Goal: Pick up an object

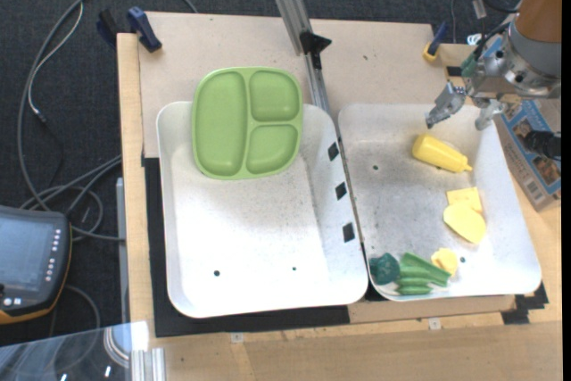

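Yellow plastic bottle-shaped toy [440,153] lies in the right white bin [393,192]; just above it, the grey two-finger gripper [464,109] hangs spread, holding nothing.

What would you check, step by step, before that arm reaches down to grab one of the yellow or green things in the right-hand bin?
1. Is there something to pick? Ok: the yellow bottle-shaped piece, the yellow wedges and the green pieces all lie in the right bin.
2. Pincer near a target? Ok: it hangs over the bin's far edge, just beyond the yellow bottle-shaped piece.
3. Pincer free of any load? Ok: nothing sits between its fingers.
4. Fingers spread wide enough? Ok: they stand apart.
5. Target standing apart from its neighbours? Ok: bare bin floor surrounds the bottle-shaped piece.
6. Green divided plate out of the way? Ok: it rests on the left bin.
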`<action>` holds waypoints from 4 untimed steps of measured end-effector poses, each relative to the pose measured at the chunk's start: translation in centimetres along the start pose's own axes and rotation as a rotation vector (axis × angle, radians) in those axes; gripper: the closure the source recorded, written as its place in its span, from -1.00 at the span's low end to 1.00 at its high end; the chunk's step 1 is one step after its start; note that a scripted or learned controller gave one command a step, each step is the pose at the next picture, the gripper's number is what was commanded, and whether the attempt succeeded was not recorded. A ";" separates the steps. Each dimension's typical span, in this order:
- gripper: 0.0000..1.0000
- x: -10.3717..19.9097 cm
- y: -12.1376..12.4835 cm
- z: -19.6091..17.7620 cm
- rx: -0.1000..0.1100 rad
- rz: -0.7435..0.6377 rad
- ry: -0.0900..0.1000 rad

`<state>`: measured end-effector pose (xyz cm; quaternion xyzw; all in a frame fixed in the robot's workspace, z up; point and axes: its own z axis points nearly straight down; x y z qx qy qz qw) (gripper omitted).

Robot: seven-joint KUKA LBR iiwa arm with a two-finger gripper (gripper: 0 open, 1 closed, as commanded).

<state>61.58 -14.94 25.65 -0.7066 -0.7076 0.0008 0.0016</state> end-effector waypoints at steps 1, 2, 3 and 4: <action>-1.00 2.9 -4.0 14.4 0.008 0.002 0.003; -1.00 4.3 -11.0 16.6 0.007 0.003 0.003; -1.00 7.2 -13.9 16.5 0.003 0.001 0.003; -1.00 17.0 -13.7 6.1 -0.013 -0.006 0.002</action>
